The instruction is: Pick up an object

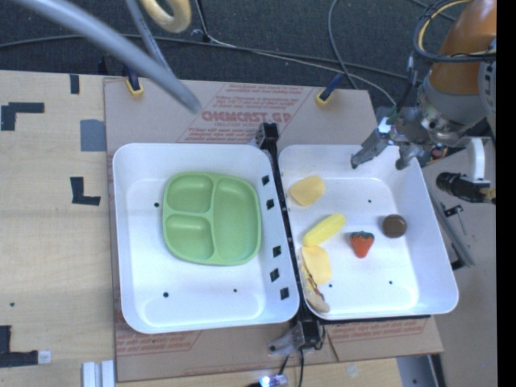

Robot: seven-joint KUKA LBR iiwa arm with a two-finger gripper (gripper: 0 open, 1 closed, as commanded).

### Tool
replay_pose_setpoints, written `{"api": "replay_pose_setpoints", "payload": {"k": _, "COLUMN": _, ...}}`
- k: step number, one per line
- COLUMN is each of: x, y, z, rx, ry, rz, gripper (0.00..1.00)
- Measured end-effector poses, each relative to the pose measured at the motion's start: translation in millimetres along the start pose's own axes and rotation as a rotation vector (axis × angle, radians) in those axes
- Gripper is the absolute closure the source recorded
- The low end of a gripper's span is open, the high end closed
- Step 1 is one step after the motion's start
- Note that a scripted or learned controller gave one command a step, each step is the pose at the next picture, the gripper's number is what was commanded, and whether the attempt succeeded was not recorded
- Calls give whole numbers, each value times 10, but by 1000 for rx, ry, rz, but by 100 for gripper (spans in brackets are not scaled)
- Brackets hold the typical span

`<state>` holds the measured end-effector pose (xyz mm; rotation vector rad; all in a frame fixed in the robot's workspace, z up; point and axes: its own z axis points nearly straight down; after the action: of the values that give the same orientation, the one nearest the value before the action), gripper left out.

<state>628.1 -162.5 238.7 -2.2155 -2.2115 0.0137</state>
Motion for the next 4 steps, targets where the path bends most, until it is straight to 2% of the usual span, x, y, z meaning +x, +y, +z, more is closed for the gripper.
{"api": "replay_pose_setpoints", "payload": {"k": 1, "x": 3, "y": 24, "z": -79, "rx": -13, "ry": -2, "rz": -3, "gripper": 0}}
{"api": "replay_pose_setpoints", "payload": {"k": 3, "x": -60, "y": -54, "z": 1042, "rx": -8, "ry": -3, "rz": -3, "gripper": 0}}
{"api": "replay_pose_setpoints", "payload": {"k": 4, "x": -54, "y": -46, "z": 1565, "rx": -14, "ry": -4, "rz": -4, "gripper": 0}}
